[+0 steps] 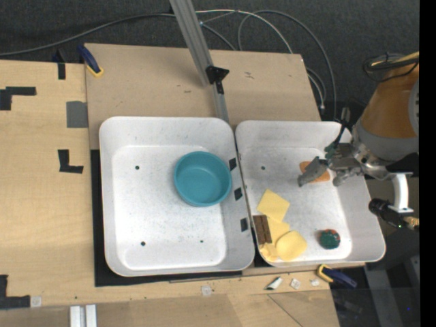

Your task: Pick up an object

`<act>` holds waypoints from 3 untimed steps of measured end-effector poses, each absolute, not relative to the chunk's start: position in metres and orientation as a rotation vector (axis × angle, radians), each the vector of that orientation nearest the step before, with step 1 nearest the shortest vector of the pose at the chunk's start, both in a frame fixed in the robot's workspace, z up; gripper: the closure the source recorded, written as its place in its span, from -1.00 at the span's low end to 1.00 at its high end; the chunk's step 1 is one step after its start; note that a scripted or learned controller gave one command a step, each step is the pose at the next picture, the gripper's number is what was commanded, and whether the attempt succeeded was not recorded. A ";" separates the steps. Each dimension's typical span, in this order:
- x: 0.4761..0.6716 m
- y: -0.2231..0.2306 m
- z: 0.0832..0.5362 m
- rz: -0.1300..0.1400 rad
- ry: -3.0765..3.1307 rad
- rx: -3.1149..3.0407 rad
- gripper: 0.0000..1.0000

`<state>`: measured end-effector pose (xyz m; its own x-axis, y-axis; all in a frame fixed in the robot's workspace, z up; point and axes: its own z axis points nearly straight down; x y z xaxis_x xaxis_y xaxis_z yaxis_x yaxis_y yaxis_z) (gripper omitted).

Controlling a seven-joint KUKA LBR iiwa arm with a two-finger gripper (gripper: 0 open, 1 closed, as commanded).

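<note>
My gripper [324, 174] is low in the right bin [286, 136], near its far right side. Its two dark fingers stand apart, so it is open. A small orange object [306, 165] lies in the bin right at the left finger and is partly hidden under it; whether they touch I cannot tell. Nearer the front of this bin lie a flat yellow square [274, 205], a rounded yellow piece [291, 245], a brown block [262, 229] and a small dark green ball [330, 238]. A teal bowl [201, 177] sits upright in the left bin [122, 203].
A grey pole [194, 36] slants across the bench behind the bins, with cables beyond it. The bins' shared wall [237, 182] runs between the bowl and the yellow pieces. A blue and yellow clamp [335, 274] sits at the right bin's front edge.
</note>
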<state>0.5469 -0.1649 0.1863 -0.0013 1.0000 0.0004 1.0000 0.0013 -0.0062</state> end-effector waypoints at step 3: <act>0.554 -0.161 0.099 -0.001 -2.224 -2.219 1.00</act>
<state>0.5544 -0.1611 0.0994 -0.0024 1.0000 0.0002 1.0000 0.0024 0.0004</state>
